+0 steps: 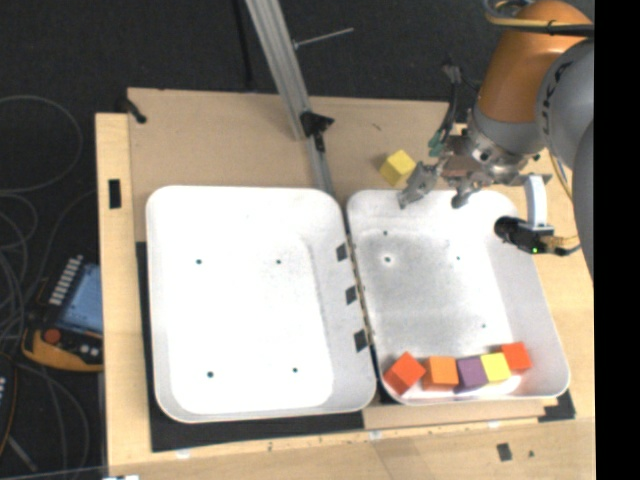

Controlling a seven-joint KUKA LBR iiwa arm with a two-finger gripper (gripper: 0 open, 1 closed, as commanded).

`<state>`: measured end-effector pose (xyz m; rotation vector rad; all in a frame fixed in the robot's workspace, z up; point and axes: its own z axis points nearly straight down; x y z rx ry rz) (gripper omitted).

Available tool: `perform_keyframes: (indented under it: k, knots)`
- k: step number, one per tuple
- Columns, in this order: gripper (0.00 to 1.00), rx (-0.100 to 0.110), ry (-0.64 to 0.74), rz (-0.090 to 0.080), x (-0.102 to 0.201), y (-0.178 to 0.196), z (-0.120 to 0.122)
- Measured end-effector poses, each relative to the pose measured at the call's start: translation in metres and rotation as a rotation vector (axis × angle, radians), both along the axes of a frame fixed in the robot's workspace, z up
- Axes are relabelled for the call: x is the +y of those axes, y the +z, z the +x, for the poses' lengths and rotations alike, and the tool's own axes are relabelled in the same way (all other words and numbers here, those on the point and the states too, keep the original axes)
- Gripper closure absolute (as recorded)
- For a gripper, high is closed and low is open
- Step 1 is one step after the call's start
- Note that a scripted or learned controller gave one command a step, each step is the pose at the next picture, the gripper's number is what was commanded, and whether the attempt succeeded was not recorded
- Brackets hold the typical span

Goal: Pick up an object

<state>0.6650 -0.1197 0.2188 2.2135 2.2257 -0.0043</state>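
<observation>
My gripper (437, 194) hangs over the far edge of the right bin (440, 278), its two fingers spread apart with nothing between them. A yellow cube (397, 167) lies on the bench just outside that bin, a little left of the left finger. Along the near wall of the right bin sits a row of cubes: a red-orange cube (405, 371), an orange cube (441, 370), a purple cube (470, 371), a yellow cube (495, 367) and a red cube (516, 357).
The left bin (245, 298) lies beside the right one. A slanted metal rail (285, 63) rises behind the bins. A black fixture (522, 233) sits at the right bin's right rim. Cables and a handheld device (70, 313) lie left of the bench.
</observation>
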Motion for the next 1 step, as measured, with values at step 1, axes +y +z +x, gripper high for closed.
perform_keyframes:
  k: [1]
  knots:
    - [0.00, 0.002, 0.000, 0.004, 0.0506, -0.0233, -0.0300]
